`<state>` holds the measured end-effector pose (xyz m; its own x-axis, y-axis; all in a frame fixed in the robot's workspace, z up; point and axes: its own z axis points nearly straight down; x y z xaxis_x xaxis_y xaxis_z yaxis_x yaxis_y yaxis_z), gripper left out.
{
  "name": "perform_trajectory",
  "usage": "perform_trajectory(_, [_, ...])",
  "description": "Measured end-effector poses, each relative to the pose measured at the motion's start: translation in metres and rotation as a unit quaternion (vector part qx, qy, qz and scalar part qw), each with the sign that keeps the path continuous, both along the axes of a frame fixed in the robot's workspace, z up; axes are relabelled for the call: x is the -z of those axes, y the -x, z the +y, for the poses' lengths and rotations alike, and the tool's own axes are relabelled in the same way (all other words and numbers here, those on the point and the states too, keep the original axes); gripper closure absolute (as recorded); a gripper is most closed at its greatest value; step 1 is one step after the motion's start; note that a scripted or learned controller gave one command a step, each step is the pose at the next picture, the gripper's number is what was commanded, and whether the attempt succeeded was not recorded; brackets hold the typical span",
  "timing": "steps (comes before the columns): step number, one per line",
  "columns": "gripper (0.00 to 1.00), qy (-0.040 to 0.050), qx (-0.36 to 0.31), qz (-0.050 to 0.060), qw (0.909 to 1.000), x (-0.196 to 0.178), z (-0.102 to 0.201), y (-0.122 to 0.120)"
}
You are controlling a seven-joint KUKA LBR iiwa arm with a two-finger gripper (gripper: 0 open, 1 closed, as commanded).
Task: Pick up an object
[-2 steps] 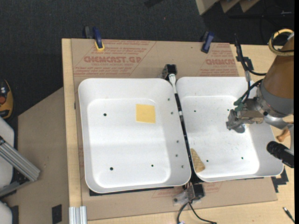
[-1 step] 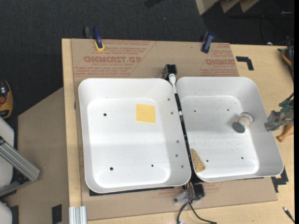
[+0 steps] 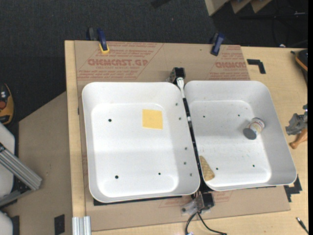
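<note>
A flat yellow square [image 3: 152, 119] lies in the left bin [image 3: 98, 180], toward its back middle. In the right bin [image 3: 274, 170], a small grey cylinder with a pale end [image 3: 254, 129] lies on its side near the right wall. A tan, crumbly lump [image 3: 207, 169] rests against that bin's front left wall, close to the divider between the bins.
Two blue clamps [image 3: 102, 39] [image 3: 217, 43] grip the back edge of the brown board [image 3: 146, 58]. A small grey metal part with an orange-brown piece [image 3: 295, 129] sits just past the right bin's right rim. Cables and a black fitting [image 3: 200, 204] lie at the front.
</note>
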<state>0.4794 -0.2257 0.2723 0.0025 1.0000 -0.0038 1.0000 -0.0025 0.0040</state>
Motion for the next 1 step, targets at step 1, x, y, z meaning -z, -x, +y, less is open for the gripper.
perform_trajectory(1, [1.00, -0.0002, -0.002, -0.001, 1.0000, -0.0314, 0.0015, -0.0003])
